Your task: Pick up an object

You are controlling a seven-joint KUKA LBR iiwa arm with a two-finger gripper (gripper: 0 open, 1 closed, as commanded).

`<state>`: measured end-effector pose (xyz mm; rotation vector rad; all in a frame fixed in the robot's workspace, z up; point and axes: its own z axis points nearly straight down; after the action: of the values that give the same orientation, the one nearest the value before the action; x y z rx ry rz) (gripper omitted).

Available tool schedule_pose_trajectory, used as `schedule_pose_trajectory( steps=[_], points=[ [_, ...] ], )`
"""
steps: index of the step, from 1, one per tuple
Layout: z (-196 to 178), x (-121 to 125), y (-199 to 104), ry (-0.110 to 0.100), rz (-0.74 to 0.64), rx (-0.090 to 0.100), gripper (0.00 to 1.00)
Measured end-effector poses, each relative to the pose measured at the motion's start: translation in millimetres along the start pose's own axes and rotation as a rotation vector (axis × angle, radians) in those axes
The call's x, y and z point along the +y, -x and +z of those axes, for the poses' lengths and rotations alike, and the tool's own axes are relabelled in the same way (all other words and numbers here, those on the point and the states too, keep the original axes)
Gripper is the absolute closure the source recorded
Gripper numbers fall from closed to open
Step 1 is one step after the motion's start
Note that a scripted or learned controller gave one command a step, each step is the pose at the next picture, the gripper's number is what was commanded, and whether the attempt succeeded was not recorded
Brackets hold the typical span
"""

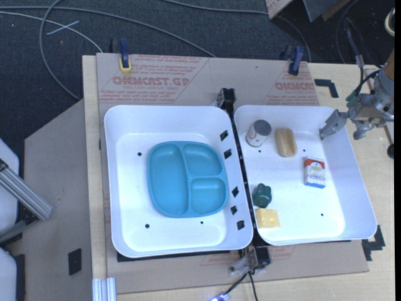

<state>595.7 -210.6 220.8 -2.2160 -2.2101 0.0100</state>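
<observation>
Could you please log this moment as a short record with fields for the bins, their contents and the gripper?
left bin: blue divided plate
right bin: can, tan block, small carton, green object, yellow block
gripper: over the right bin's upper right rim, holding nothing
task state: no object picked up yet

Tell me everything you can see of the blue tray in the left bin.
The blue tray is a rounded, light-blue divided plate, plastic by its look, with three compartments: one tall section on the view's left, two smaller ones stacked on the right. It lies flat, right side up, a little tilted in plan, about mid-floor in the left bin. Nothing lies in it or touches it but the bin floor.
</observation>
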Motion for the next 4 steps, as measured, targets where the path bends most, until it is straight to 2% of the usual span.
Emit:
schedule_pose_trajectory(
  steps=[1, 2, 3, 4],
  points=[
    [-7.0, 2.8, -0.4, 0.012, -0.003, -0.003, 0.0],
    [36.8, -2.8, -0.7, 0.007, -0.003, -0.002, 0.0],
    [100.2, -6.0, -2.6, 0.005, -0.003, -0.001, 0.0],
    [138.3, -6.2, -3.4, 0.007, -0.003, -0.001, 0.0]
  ],
)
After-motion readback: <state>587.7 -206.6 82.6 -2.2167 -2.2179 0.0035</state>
